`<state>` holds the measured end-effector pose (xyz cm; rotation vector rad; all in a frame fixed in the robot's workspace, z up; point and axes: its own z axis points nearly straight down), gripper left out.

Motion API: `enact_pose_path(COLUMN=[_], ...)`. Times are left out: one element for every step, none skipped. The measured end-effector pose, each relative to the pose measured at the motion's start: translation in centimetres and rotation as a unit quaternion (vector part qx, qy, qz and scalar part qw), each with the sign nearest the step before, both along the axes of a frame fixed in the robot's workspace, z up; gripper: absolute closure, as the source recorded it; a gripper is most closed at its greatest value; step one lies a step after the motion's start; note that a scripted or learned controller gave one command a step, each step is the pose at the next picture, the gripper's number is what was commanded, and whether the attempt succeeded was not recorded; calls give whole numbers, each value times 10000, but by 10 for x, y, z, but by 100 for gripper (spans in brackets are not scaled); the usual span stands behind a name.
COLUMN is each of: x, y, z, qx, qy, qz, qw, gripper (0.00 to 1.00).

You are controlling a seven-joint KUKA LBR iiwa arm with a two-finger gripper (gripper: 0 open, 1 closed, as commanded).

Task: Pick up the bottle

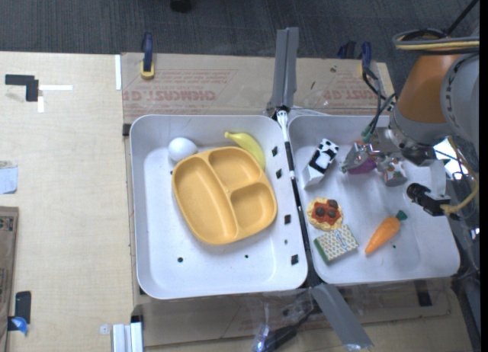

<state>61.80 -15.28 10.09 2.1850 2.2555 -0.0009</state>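
Camera view: the bottle [361, 161] lies in the right bin [427, 263], in its upper part, long axis roughly level across the view with a slight tilt. It appears purple or magenta with a grey end toward the left; finer detail is too small to tell. The gripper [379, 158] sits directly over the bottle. To the left lies a black-and-white toy [323, 157]; lower right lies a carrot [382, 235].

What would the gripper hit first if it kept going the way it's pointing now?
Likely the purple bottle, lying right at the gripper tip in the right bin. Beyond it sits the black-and-white toy. Depth is hard to judge from above.
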Motion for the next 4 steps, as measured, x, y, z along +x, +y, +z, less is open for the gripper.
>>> enact_pose_path(x=[-32,-65,-65,-79], y=[59,57,57,59], z=[-9,153,153,-4], qx=[3,-4,-4,3], qy=[5,13,15,15], qz=[162,-825,-824,-1338], qw=[9999,9966,9966,9910], gripper=[100,100,0,0])
